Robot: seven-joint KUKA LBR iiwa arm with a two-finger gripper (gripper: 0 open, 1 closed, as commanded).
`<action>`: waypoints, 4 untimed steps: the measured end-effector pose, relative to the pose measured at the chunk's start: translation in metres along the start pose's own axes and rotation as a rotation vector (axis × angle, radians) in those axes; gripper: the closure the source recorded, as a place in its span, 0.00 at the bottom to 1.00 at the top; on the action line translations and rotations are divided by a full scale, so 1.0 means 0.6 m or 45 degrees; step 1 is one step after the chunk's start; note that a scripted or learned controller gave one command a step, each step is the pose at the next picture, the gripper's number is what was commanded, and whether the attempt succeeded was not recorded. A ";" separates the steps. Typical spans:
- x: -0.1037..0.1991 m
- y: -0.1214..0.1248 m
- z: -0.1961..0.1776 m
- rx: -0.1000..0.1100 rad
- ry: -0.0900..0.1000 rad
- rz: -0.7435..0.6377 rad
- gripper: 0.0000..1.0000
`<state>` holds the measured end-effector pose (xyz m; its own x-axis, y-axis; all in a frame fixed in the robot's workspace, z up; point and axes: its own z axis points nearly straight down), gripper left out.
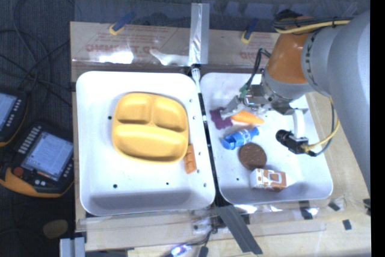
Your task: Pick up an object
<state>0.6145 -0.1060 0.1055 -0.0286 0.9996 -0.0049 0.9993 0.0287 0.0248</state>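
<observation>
Over the right white bin (319, 180), the gripper (243, 106) hangs low above a knot of small objects, and you cannot tell from this slanted view whether its jaws stand apart or together; the wrist hardware covers them. Take the orange carrot-shaped toy (248, 118) as your landmark. It lies just under the gripper, pointing toward the bin's right wall. Touching its left end sits a small purple piece (219, 120); just below it lies a blue bottle-like object (238, 139), and below that a round brown disc (252, 156). Further down from the carrot, near the bin's front edge, rests a small white and orange toy vehicle (267, 179), well apart from the rest.

To do this step well, you should settle on one thing. The carrot looks the nearest candidate, but its neighbours crowd it, so a descent centred on its thick middle seems safer than one near the purple piece. The vehicle would likely be an easier, isolated target.

Far left of the carrot, a yellow divided plastic tray (150, 127) fills the left white bin (96, 189), with a small orange block (190, 159) at its corner.
</observation>
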 end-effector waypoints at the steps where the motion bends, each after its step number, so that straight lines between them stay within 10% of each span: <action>1: 0.000 0.003 -0.017 -0.004 0.001 -0.001 1.00; 2: 0.000 0.002 -0.016 -0.004 0.001 -0.001 0.00; 3: -0.160 -0.083 0.025 0.019 0.008 -0.099 0.00; 4: -0.098 -0.154 0.022 0.014 0.000 -0.395 0.00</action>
<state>0.5240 -0.1677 0.0903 -0.3323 0.9431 -0.0104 0.9431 0.3324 0.0115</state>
